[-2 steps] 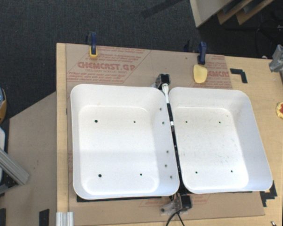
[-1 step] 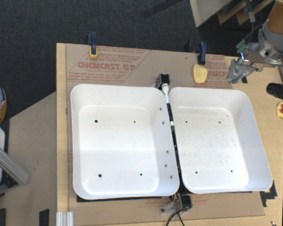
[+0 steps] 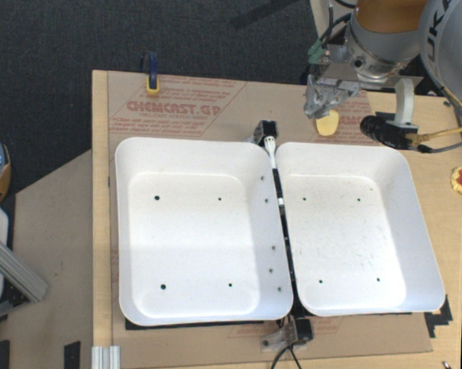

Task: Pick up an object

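Gripper (image 3: pixel 323 106) position: above the desk (image 3: pixel 181 101) behind the right bin (image 3: pixel 414 188). I cannot tell its opening or whether it grips the small yellow object (image 3: pixel 327 124) just below it. I judge that object light, possibly soft; grasp across its middle.

Smooth white plastic bins (image 3: pixel 194 151) on matt brown cardboard-like board (image 3: pixel 103 136).

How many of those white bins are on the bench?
2, side by side: the left bin and the right bin, joined along a black strip.
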Tool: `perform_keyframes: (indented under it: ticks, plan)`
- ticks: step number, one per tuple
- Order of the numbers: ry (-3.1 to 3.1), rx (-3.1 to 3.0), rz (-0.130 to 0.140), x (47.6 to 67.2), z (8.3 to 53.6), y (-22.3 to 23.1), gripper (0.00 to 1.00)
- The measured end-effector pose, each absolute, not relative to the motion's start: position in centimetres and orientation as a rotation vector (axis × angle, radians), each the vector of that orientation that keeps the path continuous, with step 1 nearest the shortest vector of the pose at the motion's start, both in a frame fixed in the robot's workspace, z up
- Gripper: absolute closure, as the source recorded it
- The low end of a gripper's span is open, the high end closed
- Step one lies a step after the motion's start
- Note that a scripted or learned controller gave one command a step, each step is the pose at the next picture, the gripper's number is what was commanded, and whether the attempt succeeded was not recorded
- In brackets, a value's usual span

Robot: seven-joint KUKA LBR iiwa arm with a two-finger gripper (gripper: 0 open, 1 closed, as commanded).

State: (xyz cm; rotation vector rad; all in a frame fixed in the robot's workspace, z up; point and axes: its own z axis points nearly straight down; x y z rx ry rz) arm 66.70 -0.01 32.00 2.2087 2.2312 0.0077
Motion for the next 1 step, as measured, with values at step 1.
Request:
perform_keyframes:
  ticks: [1]
  plan:
    - [2.213, 2.22, 0.005, 66.69, 38.15, -6.42, 1.0]
